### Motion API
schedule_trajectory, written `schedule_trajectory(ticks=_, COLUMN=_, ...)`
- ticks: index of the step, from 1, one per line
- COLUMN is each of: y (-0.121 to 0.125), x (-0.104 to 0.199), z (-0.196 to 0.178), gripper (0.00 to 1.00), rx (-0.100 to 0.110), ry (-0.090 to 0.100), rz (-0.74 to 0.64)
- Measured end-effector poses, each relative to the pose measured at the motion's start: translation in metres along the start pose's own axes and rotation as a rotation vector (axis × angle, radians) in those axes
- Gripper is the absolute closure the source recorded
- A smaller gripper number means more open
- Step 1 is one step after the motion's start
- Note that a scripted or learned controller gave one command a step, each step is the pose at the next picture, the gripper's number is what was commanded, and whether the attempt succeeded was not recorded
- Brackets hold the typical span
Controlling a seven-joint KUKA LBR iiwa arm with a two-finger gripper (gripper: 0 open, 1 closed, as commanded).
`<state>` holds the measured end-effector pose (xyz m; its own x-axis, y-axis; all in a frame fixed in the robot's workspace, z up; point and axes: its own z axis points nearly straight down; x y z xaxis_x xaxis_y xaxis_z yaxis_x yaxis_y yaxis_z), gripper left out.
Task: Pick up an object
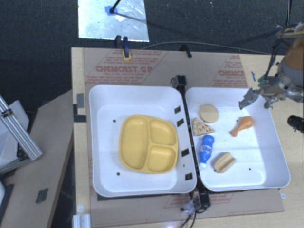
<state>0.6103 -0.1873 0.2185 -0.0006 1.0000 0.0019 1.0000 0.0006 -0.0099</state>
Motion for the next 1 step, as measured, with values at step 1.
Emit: schedule_trajectory(ticks=1, y=0.0026, x=0.0005, z=-0.007, gripper=0.0, rx=-0.011, ry=-0.002, rz=-0.003)
